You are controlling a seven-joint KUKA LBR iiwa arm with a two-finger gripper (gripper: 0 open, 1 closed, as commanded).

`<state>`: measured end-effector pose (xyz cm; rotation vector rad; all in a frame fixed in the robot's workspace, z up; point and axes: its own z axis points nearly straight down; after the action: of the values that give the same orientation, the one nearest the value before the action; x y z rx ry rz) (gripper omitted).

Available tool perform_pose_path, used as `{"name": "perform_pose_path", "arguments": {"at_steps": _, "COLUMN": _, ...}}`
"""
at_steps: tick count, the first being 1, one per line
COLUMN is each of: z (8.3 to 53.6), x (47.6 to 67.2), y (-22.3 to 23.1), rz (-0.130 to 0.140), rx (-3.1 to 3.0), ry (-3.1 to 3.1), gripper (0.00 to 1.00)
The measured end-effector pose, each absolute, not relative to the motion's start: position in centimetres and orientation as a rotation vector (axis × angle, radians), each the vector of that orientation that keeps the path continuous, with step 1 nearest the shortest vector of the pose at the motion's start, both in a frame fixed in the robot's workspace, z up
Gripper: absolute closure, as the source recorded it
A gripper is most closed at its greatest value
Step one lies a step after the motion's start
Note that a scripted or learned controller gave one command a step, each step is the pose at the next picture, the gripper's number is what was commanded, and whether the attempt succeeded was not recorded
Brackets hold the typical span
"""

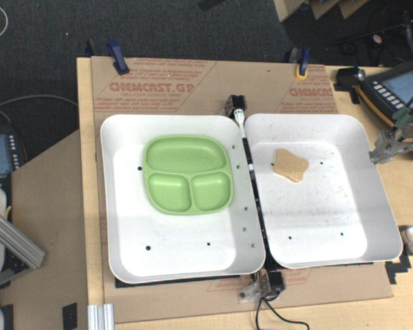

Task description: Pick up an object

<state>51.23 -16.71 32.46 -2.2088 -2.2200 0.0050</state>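
A brown board [193, 81] with red lettering covers the tabletop, held at its far edge by a blue clamp [117, 57] towards the left corner and a second clamp [303, 65] towards the right. The left bin [111, 191] sits on the left half of the board. A green plate [188, 174] with three compartments, one wide and two small, lies flat in the bin's far half, nearer its right wall than its left. A dark strip [251, 184] runs along the seam where the two bins meet. The right bin [380, 205] holds the object [290, 165], a flat tan piece with a wavy outline. It lies in the far left part of the bin, apart from the walls, on a floor flecked with dark specks. The gripper [389, 148] shows as a grey metal part at the tabletop's right edge, just outside the right bin's far right corner and well apart from the tan piece. Whether it is spread or closed cannot be told.
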Motion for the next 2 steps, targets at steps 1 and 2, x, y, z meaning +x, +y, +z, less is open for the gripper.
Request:
{"name": "perform_pose_path", "arguments": {"at_steps": 1, "z": 38.2, "x": 53.4, "y": -22.8, "rz": -0.002, "rx": -2.233, "ry": -2.224, "gripper": 1.0}}
{"name": "perform_pose_path", "arguments": {"at_steps": 2, "z": 34.3, "x": 48.6, "y": -17.5, "rz": 0.002, "rx": -2.214, "ry": -2.221, "gripper": 1.0}}
